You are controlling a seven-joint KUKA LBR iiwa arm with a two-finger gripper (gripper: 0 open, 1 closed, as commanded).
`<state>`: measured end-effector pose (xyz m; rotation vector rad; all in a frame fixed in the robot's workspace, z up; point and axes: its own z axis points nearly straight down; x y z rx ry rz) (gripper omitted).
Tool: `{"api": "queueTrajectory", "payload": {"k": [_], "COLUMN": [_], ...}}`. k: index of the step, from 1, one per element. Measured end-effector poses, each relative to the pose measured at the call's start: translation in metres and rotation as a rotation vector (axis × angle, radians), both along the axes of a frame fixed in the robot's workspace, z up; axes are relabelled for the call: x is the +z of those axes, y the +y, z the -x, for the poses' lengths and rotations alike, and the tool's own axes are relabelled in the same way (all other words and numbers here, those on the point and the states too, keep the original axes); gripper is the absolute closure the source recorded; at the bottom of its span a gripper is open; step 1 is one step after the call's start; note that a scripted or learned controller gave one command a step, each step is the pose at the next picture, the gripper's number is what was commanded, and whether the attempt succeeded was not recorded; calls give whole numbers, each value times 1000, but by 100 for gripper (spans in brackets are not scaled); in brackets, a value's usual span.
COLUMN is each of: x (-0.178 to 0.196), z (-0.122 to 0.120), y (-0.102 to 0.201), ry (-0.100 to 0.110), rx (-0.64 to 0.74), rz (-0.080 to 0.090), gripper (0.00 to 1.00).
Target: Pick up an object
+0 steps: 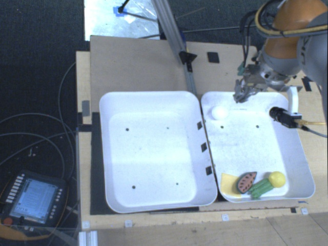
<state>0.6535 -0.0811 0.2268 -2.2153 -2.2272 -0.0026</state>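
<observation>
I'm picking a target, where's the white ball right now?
The white ball lies in the right bin, at its far left corner, just below-left of the tool.

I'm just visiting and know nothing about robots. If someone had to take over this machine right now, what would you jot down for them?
Gripper: above the far edge of the right bin, nothing seen held.
White ball: far-left corner of the right bin, just left of the gripper.
Watermelon slice, green vegetable, yellow ball and yellow flat piece: clustered at the right bin's near edge.
Done: nothing picked up yet.
Left: grasp and lift one object; the white ball is closest.
</observation>
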Motion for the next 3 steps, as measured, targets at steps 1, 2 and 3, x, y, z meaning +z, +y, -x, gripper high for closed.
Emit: {"api": "queueTrajectory", "payload": {"k": [1,2,3], "x": [1,-9,5], "z": [8,0,-1], "y": [50,100,158], "ry": [0,1,-1], "rx": [-1,-1,0], "rz": [0,0,0], "gripper": [100,100,100]}}
